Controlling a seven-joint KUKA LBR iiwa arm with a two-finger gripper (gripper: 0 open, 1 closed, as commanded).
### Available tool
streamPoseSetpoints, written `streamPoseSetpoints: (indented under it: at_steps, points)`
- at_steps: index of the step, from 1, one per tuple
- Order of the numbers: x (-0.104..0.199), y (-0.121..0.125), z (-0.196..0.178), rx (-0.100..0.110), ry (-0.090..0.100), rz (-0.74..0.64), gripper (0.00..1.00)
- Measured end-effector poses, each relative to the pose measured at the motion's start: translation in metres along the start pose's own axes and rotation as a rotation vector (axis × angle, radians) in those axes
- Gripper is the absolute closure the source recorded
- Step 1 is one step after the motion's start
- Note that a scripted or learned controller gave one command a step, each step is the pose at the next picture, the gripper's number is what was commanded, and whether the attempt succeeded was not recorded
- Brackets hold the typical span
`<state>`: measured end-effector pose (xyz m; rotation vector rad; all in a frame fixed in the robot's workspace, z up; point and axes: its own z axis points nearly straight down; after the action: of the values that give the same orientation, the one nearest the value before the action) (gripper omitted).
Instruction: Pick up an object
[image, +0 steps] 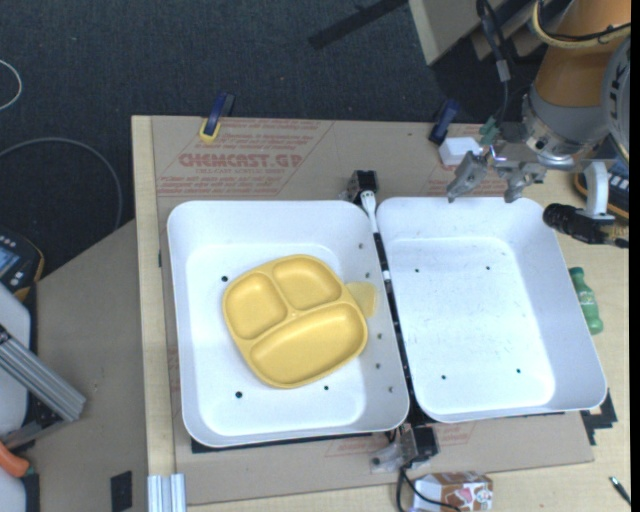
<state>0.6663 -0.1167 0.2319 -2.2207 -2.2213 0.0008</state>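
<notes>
two white bins sit side by side on the table (250, 150). in the left bin (200, 230) lies a yellow plate (294, 320) with three little sections, two small ones at the back and one big one at the front. it lies flat near the middle of that bin, turned a bit crooked. a small pale yellow thing (362, 297) peeks out from under the plate's right edge, close to the wall between the bins. i cannot tell what it is.

the right bin (480, 300) has only tiny dark specks on its floor.

the arm (580, 70) comes in at the top right. its jaws (493, 183) hang above the back rim of the right bin, well apart from the plate. the two fingers (463, 180) are spread apart and nothing is between them.

a green thing (586, 300) lies on the table just beside the right bin's right side.
</notes>
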Motion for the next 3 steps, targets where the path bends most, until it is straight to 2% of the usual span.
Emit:
streamPoseSetpoints:
  at_steps: [1,2,3]
  points:
    - [0.059,-0.067,-0.075,-0.003,0.003,-0.006,0.00]
    - [0.075,-0.117,-0.105,0.001,0.002,-0.002,0.00]
    - [0.116,-0.170,-0.225,-0.017,0.002,-0.007,0.00]
